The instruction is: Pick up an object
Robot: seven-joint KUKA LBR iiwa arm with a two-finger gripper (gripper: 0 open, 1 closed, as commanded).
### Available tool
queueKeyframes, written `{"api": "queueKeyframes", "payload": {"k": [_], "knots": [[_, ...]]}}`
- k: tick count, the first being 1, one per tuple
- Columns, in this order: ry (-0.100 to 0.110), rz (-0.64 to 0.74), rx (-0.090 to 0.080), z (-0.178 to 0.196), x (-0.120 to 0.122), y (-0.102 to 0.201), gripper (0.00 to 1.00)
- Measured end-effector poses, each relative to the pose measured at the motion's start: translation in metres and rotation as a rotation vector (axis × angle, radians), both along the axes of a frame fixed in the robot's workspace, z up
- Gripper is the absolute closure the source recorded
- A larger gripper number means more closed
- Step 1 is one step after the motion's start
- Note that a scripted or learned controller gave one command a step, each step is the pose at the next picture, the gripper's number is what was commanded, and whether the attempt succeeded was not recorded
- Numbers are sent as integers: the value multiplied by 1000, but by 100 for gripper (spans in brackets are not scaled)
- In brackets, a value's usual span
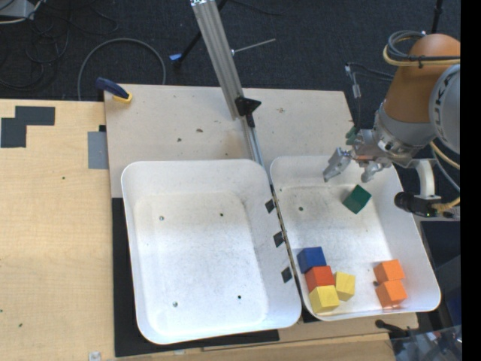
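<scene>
Hovering over the right-hand white bin (421,265), tool (355,169) spread wide, gripping nothing.
Small dark-green cube (357,199) sits just below it; next, I reckon, a straight drop onto it.

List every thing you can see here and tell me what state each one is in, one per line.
gripper: open, above the right bin's far end, holding nothing
green block: lying tilted in the right bin, apart from the gripper
blue block: resting against the red block
two yellow blocks: side by side at the near rim
two orange blocks: touching, near the right corner
left bin: flat on the bench
</scene>
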State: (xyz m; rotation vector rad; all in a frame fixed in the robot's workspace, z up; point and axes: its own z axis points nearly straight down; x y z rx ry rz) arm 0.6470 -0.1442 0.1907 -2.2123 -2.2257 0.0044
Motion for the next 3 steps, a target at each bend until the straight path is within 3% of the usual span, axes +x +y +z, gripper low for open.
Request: {"api": "queueKeyframes", "payload": {"k": [1, 2, 3], "knots": [[7, -13, 0, -43, -65, -60, 0], [-8, -2, -2, -103, 3, -64, 0], [-5, -3, 0, -100, 19, -65, 0]]}}
